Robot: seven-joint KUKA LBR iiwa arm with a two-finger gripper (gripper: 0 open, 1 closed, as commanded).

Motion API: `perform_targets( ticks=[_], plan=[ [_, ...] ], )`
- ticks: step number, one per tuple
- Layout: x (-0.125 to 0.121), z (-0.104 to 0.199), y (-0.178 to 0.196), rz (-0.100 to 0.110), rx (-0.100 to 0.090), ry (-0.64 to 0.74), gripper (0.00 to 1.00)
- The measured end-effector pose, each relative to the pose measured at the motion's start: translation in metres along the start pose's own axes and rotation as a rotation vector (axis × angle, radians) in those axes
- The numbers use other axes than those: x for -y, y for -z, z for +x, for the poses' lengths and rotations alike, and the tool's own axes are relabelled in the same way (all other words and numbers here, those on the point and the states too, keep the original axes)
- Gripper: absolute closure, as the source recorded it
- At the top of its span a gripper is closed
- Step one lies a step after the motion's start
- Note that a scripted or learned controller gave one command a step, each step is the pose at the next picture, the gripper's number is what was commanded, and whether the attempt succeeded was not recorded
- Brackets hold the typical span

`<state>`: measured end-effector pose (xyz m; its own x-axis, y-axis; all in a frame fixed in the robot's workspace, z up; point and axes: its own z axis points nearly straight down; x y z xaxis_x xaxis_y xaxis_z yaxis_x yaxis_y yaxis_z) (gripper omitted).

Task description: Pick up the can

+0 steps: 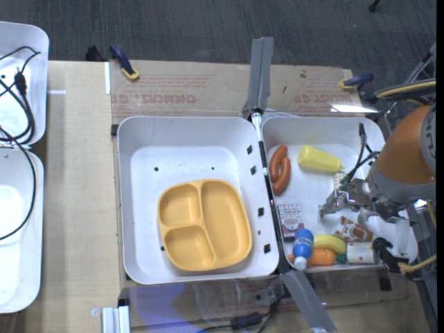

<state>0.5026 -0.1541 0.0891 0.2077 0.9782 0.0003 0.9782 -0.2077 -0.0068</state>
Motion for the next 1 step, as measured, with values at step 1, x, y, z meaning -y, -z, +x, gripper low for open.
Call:
perform_targets(
  ticks=[1],
  plan=[
    [0.0005, -0.0006, 0.0068, 0.005, 0.000, 0.000, 1.00]
  ],
)
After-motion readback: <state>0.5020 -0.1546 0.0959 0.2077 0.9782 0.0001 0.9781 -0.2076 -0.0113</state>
